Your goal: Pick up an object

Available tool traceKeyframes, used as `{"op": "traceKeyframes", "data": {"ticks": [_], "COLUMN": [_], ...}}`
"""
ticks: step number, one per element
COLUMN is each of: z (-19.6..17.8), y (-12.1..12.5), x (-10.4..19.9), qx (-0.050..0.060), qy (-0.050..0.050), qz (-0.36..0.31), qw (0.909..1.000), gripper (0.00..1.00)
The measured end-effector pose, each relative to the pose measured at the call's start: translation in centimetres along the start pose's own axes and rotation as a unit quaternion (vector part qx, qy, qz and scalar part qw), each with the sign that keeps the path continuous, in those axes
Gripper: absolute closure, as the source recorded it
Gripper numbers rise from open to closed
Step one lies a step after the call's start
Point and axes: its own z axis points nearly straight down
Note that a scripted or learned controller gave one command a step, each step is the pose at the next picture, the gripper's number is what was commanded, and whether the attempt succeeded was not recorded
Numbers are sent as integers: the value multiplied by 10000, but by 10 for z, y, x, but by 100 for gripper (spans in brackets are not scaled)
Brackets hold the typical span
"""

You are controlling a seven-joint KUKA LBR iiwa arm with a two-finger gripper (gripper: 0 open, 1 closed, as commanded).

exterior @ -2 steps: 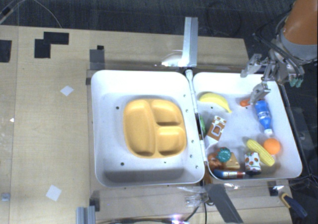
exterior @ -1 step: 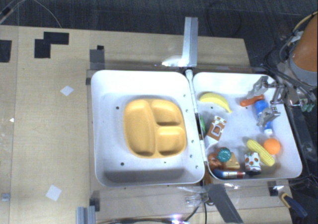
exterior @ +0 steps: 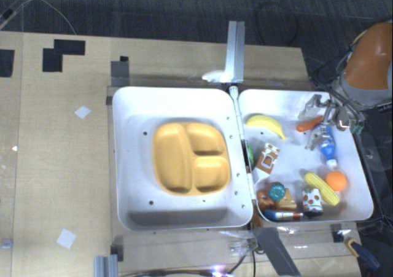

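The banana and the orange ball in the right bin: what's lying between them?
In the camera view, bare white bin floor mostly separates the banana from the orange ball; the yellow corn cob lies beside the ball.

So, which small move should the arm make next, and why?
Probably lower the gripper a little onto the orange carrot and close on it. The gripper hangs over the far right part of the right bin, the carrot lies just beside it, and nothing shows between the fingers, so no object is picked up yet.
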Motion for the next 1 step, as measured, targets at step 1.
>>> {"op": "traceKeyframes", "data": {"ticks": [1], "z": [-6], "y": [-1], "x": [-3], "qx": [13], "qy": [-51], "qz": [-3], "qw": [10000], "gripper": [0]}}
